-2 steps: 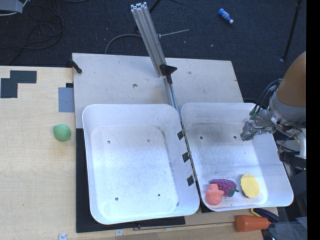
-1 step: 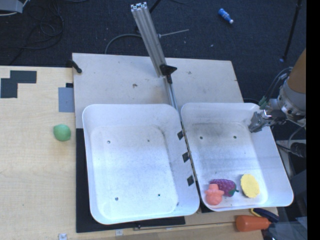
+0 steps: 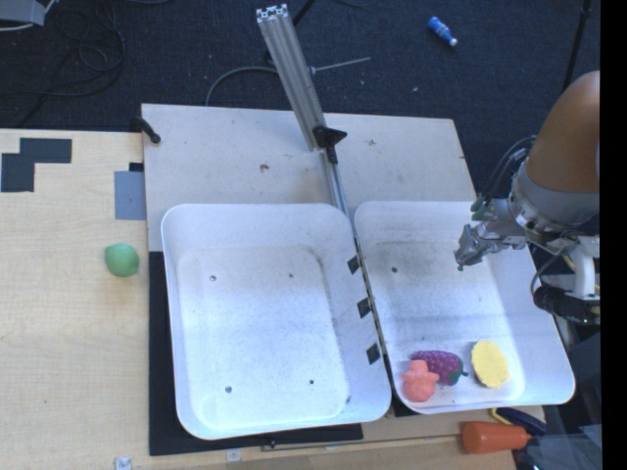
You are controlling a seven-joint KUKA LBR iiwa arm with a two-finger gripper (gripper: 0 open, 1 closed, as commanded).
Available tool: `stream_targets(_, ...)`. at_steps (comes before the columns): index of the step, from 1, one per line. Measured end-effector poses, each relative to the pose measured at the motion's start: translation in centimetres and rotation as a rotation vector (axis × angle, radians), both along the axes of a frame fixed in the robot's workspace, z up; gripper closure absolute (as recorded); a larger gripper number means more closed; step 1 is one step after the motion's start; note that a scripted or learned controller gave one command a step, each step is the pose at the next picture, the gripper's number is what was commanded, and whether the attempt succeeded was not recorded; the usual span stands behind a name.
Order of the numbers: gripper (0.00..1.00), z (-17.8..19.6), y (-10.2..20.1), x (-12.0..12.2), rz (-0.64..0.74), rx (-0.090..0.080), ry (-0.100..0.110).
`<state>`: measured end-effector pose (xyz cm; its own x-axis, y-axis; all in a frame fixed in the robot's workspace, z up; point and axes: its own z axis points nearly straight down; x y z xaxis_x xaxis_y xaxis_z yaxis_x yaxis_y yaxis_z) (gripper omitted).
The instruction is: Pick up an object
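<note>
Two white bins sit side by side, the left bin (image 3: 257, 321) and the right bin (image 3: 441, 292), both speckled with fine dark flecks across their floors. In the right bin lie a yellow oval piece (image 3: 490, 363), a purple bunch of grapes (image 3: 439, 363) with a bit of green at its end, and an orange-pink toy (image 3: 419, 381). The counter (image 3: 59, 311) is pale wood with dark grey squares near its far left corner, and a green ball (image 3: 121, 259) rests on it. The arm (image 3: 573, 150) is grey with an orange band, and the gripper (image 3: 472, 248) is metallic grey. An orange object (image 3: 495, 437) lies by the near edge. The floor (image 3: 196, 37) is dark, with a small blue object (image 3: 443, 32) on it.
</note>
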<state>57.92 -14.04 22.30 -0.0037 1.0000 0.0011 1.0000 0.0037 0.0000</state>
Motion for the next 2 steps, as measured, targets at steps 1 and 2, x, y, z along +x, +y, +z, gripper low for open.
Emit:
stream_targets(1,1.00,-0.8,5.6,0.0,0.000,0.000,0.001)
stream_targets(2,1.00,0.4,11.2,0.6,0.000,-0.001,-0.001)
